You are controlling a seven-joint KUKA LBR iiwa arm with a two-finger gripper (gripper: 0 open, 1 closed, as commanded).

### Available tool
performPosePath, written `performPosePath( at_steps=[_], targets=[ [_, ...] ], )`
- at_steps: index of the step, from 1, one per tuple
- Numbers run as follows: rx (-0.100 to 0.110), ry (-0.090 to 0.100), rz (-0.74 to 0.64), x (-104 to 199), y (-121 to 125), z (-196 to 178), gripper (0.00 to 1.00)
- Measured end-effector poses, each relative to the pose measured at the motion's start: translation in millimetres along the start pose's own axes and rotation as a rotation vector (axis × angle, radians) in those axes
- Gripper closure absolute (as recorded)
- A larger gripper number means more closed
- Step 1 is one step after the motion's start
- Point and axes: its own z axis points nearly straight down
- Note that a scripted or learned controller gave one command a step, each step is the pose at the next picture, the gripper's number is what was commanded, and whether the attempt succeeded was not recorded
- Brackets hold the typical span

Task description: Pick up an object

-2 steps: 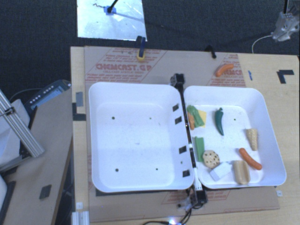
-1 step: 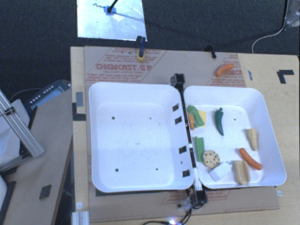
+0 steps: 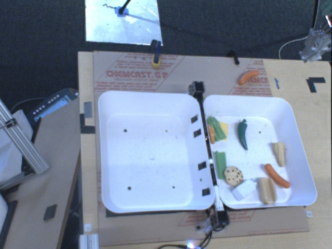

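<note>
Red print first: "CHEMCAST GP" [image 3: 137, 73] reads clearly on the brown sheet [image 3: 171, 66] spread over the worktop [image 3: 85, 82], and the same red print shows on the sheet's right side by the far corner, too skewed to read there.

Up at the top right edge, a grey metal piece that looks like the end effector [image 3: 314, 41] hangs beyond the worktop's far corner, well apart from both bins, with a white cable looping off its left side. Open or closed? Cannot tell from this angle; it is small and cut by the edge.

Now the count. Two white bins sit side by side, touching along the middle seam. The left bin [image 3: 111, 108] shows four small dark dots on its floor. Four black clips [image 3: 197, 133] run down the seam.

The right bin [image 3: 298, 139] carries the pickable lot:
- one dark green chili pepper [image 3: 243, 134] near the middle
- one pale corn-like cone [image 3: 279, 153] by the right wall
- one orange sausage [image 3: 276, 176] just below the cone
- one tan bread loaf [image 3: 267, 191] at the near wall
- one white block [image 3: 244, 190] just beside the loaf
- one speckled cookie [image 3: 233, 175] touching the block's upper left
- two green strips: one [image 3: 220, 163] above the cookie, the other [image 3: 216, 128] on a yellow piece [image 3: 223, 127] at the far left

One more orange sausage [image 3: 248, 77] lies outside, on the sheet behind the right bin. A yellow-and-blue clamp [image 3: 155, 55] stands at the sheet's far edge.
</note>
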Motion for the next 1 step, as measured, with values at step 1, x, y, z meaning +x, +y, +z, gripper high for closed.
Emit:
performPosePath(
  at_steps=[1],
  targets=[
    [-0.011,-0.006,0.001,-5.0,61.1,-33.5,1.0]
  ],
)
